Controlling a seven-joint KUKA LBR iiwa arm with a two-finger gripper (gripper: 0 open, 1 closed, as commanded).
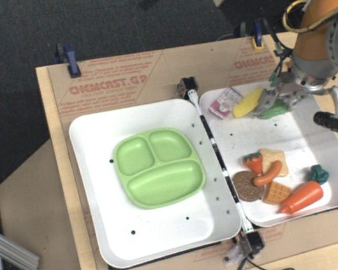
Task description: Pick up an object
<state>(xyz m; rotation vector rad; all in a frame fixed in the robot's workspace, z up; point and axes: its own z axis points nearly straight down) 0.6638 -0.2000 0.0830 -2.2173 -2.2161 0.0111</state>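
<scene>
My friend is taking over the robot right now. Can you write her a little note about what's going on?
Tool: low at the back of the right bin, by the corn and a green piece; its grip can't be told.
Left bin: green plate.
Right bin front: carrot, sausage, cookie, waffle, toast; pink packet at back.
Done: nothing seen lifted.
Left: pick one up.

Bright even overhead light, soft short shadows, mild glare on white bins (109, 238), slightly soft focus

Gripper (277, 96) low, arm (322, 33) bent
</scene>
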